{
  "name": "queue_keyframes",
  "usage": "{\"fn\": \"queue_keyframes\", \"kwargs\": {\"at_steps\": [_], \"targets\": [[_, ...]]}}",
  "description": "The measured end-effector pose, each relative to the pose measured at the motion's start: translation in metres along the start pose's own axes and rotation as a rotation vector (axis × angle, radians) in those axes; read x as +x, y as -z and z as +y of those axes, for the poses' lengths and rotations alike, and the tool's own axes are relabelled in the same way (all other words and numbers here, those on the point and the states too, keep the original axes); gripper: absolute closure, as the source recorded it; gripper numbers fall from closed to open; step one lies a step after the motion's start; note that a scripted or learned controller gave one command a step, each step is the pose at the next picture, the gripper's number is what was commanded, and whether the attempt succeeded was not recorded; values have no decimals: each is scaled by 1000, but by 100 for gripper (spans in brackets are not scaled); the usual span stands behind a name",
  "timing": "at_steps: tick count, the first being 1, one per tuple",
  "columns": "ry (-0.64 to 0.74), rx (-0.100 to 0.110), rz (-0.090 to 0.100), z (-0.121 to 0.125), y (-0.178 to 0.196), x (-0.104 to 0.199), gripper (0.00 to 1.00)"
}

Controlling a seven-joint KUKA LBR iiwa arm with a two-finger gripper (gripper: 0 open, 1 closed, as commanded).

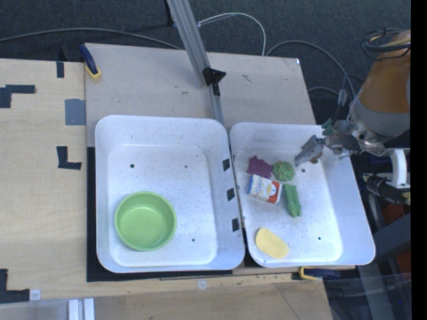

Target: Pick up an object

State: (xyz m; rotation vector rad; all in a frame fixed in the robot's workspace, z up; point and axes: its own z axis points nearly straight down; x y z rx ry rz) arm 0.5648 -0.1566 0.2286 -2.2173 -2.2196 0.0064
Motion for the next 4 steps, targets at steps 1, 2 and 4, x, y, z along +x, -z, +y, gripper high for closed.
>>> {"fn": "queue_keyframes", "kwargs": {"at_steps": [1, 2, 4], "targets": [[0, 2, 1, 4, -63, 3, 0], [-1, 1, 0, 6, -113, -5, 0], [1, -10, -1, 16, -52, -1, 100]]}}
